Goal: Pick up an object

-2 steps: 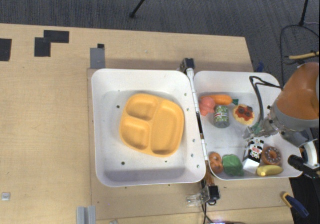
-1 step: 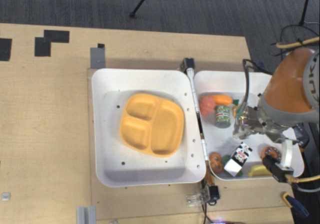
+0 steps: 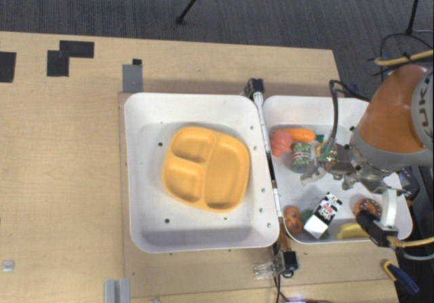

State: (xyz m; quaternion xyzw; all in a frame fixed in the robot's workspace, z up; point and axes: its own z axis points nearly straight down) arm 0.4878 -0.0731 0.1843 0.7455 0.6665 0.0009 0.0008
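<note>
**Small can (image 3: 302, 156) crowded on all sides: risk of a nudge instead of a lift**

Lying in the right bin (image 3: 308, 110), just beside the gripper (image 3: 325, 167), on the side away from the arm (image 3: 393, 118). Touching or nearly touching an orange vegetable (image 3: 293, 137) just beyond it, farther from the gripper. Cannot tell whether the gripper is released or clenched: too tangled with wrist hardware and cable to read. Nothing visibly grasped.

Likely trouble, judged from the layout:

- Rolling. Looks to be on its side, so could slip away toward the bin wall at a glancing touch.
- Catching two things at once. With the vegetable pressed so close, could pinch both and then drop one or both on the lift.
- Landing on top instead of around. Hovering slightly off to one side of the can, so could press down on its rim and skid off.
- Disturbing the nearer clutter. A black-and-white carton (image 3: 325, 212), a brown round piece (image 3: 292, 216) and a yellow piece (image 3: 350, 230) close by on the gripper's near side, toward the camera; easily swept by the wrist or its cable.

Well apart from all this: the left bin (image 3: 146, 173) with its yellow tray (image 3: 205, 167), across the divider from the gripper.
</note>
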